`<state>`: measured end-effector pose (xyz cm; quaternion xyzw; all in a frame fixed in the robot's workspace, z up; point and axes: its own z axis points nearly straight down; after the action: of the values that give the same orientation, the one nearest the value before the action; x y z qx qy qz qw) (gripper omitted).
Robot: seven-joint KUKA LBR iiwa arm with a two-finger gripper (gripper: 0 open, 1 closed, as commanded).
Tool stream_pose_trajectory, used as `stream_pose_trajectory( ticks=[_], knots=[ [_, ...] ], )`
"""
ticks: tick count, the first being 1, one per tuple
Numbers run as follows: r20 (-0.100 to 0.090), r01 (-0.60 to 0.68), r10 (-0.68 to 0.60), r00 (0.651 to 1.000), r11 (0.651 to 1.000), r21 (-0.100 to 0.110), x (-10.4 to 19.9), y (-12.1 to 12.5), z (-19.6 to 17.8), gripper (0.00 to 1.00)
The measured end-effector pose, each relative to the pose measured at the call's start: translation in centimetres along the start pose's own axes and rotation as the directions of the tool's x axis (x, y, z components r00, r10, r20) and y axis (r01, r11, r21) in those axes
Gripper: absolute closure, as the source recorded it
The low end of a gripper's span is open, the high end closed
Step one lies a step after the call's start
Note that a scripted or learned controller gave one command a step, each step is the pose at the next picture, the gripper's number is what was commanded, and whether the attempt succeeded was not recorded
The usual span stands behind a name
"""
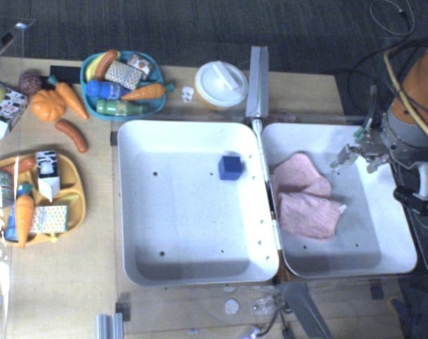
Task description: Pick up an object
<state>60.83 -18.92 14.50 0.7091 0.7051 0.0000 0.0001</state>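
A small blue cube point(230, 167) sits in the left bin's upper right; 2 pink cloths point(306, 198) lie touching, flat, in the right bin.

The left shallow white bin point(140, 210) lies open around one small blue cube point(231, 167) near its back right, while two pink folded cloths point(304, 200) crowd the right white bin's point(383, 246) left half.

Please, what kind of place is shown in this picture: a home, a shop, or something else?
Most likely a robotics lab set up for grasping trials. A robot arm with its tool reaches over two white bins, which hold a blue cube and pink cloths. Toy food sits in trays beside them.
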Motion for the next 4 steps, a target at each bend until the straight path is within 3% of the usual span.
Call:
stream_pose_trajectory(
  ticks=[1,2,3,4],
  knots=[
    [0.004,0.161,-0.161,0.987,0.987,-0.011,2.5,-1.4,5.6,0.0],
    [0.003,0.207,-0.207,0.978,0.978,-0.013,9.1,0.4,5.6,0.0],
    [0.005,0.219,-0.219,0.976,0.976,-0.011,6.0,-2.7,5.6,0.0],
    [0.005,0.259,-0.259,0.966,0.966,-0.012,7.6,-1.6,5.6,0.0]
  ],
)
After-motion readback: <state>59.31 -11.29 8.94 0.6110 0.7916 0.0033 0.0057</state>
